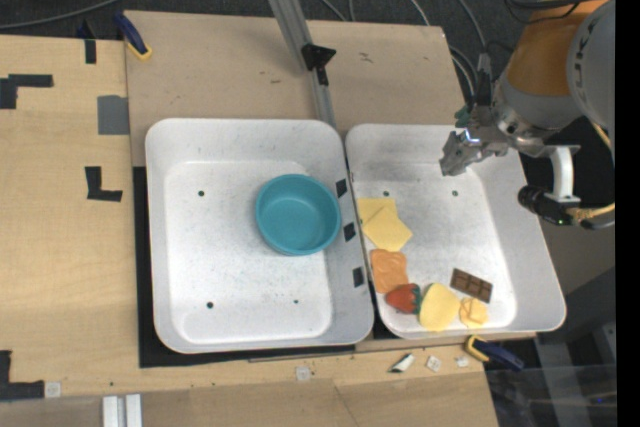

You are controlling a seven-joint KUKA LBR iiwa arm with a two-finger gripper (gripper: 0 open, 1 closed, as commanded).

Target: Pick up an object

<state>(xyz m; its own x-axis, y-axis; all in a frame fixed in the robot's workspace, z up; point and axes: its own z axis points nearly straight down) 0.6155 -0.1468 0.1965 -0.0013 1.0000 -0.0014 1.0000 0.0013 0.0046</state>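
The gripper (456, 158) hangs over the far edge of the right bin (520, 245), its jaws too blurred to tell their state, while the yellow slice (386, 224) lies toward the bin's left wall, nearer than the pieces in its near corner.

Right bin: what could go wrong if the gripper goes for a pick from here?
The food pieces lie bunched along the right bin's near-left edge, some touching, so a grab may catch two or slip off a flat one. The gripper sits over the far end, well away from them. Close to the wall, fingers may hit it.
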